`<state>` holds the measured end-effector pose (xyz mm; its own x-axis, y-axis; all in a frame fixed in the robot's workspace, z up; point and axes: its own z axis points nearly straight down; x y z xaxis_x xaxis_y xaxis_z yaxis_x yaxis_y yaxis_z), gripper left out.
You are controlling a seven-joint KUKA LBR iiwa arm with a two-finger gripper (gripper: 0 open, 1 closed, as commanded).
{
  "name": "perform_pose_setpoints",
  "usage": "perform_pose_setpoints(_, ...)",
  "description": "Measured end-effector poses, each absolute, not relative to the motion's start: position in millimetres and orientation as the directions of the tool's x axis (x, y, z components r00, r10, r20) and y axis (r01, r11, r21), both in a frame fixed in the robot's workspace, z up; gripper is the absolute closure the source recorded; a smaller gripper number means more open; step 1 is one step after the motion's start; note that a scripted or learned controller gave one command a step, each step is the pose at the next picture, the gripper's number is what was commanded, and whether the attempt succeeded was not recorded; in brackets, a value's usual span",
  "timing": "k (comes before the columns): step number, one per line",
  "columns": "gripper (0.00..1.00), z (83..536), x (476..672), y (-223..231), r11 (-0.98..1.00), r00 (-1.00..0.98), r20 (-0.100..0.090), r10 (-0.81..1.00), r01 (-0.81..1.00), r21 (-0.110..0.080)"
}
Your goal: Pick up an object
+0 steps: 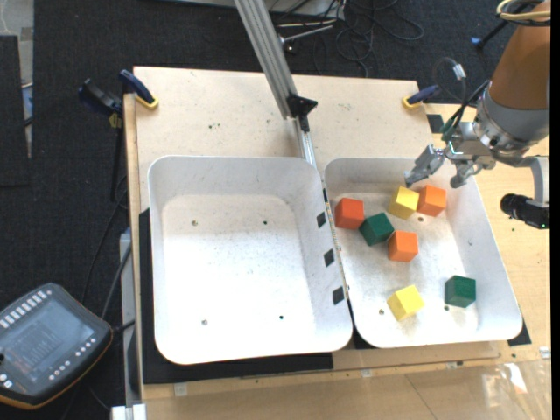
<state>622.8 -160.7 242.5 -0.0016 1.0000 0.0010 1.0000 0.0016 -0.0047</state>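
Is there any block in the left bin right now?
No, all seven blocks lie in the right bin, such as the green block; the left bin shows bare white floor.

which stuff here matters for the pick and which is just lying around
Job things:
- two-finger gripper, fingers spread above the top blocks
- right white bin
- three orange cubes
- two yellow cubes
- two green cubes

Lying about:
- left white bin
- grey handheld pendant
- blue-and-yellow clamps
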Motion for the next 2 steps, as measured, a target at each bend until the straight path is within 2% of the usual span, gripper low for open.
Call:
perform_pose_setpoints(1, 0.00, 246, 623.7, -161, 0.003, -0.003, 0.000, 1.000, 1.000, 0.000)
perform_pose_setpoints(2, 0.00, 183, 617.8, -160, 0.000, 0.000, 0.000, 1.000, 1.000, -0.006)
